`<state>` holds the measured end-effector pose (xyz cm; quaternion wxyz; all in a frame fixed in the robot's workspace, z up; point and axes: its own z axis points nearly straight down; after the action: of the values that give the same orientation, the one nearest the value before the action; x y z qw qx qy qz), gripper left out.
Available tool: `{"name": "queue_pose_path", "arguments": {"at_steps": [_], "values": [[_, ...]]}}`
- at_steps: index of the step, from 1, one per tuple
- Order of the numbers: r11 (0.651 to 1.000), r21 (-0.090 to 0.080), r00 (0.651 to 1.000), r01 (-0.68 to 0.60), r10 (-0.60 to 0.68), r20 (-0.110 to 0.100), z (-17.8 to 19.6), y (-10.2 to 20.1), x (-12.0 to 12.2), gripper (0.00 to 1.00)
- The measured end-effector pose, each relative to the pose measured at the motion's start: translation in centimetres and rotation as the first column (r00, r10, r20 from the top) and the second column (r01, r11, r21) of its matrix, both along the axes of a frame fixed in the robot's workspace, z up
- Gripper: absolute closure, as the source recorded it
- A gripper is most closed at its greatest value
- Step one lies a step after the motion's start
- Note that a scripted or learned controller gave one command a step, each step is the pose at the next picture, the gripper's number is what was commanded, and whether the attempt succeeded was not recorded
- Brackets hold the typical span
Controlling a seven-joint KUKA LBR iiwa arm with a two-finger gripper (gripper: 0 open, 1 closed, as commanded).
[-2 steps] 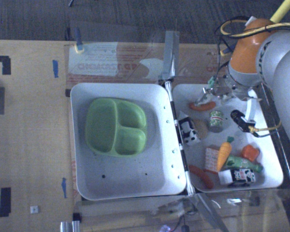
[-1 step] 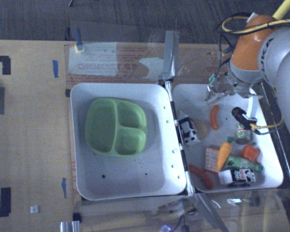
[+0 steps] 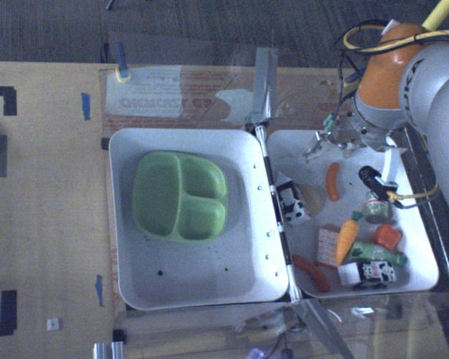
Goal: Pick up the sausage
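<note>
The sausage [image 3: 333, 182] is a short orange-red link lying near the middle back of the right bin [image 3: 426, 271]. My gripper [image 3: 337, 147] hangs over the back of that bin, just behind and above the sausage. It is open, its metal fingers [image 3: 315, 148] spread apart with nothing between them. The sausage lies free on the bin floor, apart from the fingers.
The right bin also holds a black-and-white cow toy [image 3: 290, 202], a carrot [image 3: 346, 238], a red pepper [image 3: 387, 235], a long red item [image 3: 313, 272], a small card [image 3: 328, 245] and a packet [image 3: 371, 269]. A green divided plate [image 3: 181, 195] lies in the left bin [image 3: 209, 283].
</note>
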<state>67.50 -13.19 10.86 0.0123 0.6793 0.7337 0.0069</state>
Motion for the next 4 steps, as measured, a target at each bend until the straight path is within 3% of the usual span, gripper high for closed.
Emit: {"name": "queue_pose_path", "arguments": {"at_steps": [1, 2, 3, 4], "values": [[1.0, 0.007, 1.0, -0.014, 0.014, -0.025, -2.3, 1.2, -5.5, 0.0], [1.0, 0.006, 1.0, -0.01, 0.01, -0.02, -1.1, 1.0, -5.3, 1.0], [0.989, 0.006, 0.989, 0.145, -0.145, -0.026, 15.1, 9.1, -5.7, 1.0], [0.989, 0.006, 0.989, 0.146, -0.146, -0.026, 15.1, 9.1, -5.7, 0.0]]}}
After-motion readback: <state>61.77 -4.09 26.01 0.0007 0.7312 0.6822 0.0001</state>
